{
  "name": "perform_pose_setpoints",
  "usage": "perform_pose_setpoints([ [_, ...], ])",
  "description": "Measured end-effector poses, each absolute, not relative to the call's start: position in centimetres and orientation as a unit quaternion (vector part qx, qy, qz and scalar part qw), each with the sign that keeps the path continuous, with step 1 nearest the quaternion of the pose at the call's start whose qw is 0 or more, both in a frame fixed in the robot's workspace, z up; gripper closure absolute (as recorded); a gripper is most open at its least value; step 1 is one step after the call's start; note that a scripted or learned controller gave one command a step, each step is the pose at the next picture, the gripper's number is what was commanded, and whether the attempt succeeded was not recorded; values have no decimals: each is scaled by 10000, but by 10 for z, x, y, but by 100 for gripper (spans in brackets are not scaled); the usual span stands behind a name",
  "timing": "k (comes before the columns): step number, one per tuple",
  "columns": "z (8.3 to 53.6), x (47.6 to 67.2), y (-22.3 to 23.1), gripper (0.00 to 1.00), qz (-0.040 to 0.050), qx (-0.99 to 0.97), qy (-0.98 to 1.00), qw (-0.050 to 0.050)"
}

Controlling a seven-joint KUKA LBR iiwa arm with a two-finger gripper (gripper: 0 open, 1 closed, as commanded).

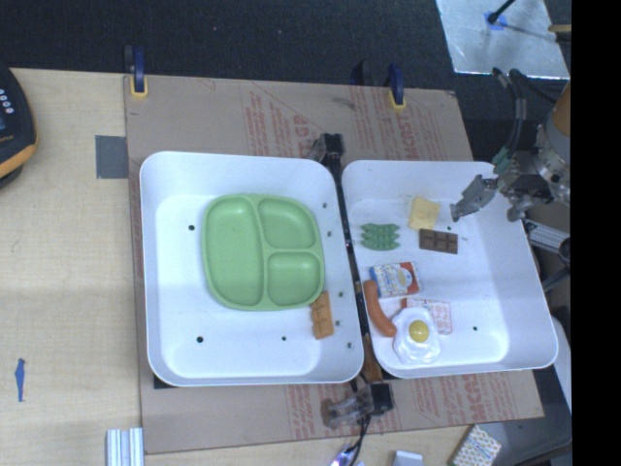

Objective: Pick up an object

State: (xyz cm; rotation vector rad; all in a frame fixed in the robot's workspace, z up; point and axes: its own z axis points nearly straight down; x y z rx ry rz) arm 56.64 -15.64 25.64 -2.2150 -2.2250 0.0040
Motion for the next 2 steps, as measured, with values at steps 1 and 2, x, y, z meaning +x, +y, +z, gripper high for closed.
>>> perform_pose_setpoints([
  [1, 186, 582, -158, 0, 33, -7050, -7092, 35],
  [2, 88, 597, -156, 0, 18, -7039, -7103, -3],
])
